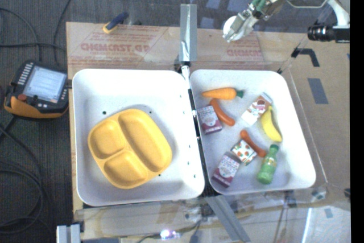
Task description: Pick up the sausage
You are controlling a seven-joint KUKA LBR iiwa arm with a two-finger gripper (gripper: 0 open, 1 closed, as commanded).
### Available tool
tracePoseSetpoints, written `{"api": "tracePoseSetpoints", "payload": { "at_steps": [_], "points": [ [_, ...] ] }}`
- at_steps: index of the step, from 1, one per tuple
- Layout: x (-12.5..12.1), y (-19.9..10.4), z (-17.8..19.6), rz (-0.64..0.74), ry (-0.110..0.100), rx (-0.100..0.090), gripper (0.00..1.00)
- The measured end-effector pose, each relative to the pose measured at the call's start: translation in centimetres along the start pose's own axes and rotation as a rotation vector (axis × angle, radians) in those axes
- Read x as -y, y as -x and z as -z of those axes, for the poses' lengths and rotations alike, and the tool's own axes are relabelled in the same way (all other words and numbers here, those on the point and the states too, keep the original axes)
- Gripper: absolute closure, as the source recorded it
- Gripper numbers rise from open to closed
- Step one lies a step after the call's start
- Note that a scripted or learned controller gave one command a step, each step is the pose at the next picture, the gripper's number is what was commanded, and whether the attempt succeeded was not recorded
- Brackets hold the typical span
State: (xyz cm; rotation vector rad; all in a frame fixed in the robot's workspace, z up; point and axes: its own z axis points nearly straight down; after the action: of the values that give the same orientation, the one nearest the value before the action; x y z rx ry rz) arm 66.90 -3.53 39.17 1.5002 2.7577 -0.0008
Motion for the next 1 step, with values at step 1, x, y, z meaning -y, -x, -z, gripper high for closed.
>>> {"api": "tracePoseSetpoints", "payload": {
  "at_steps": [1],
  "points": [
    [-1.59, -3.78, -6.4, -0.028, -0.003, -0.001, 1.0]
  ]
}}
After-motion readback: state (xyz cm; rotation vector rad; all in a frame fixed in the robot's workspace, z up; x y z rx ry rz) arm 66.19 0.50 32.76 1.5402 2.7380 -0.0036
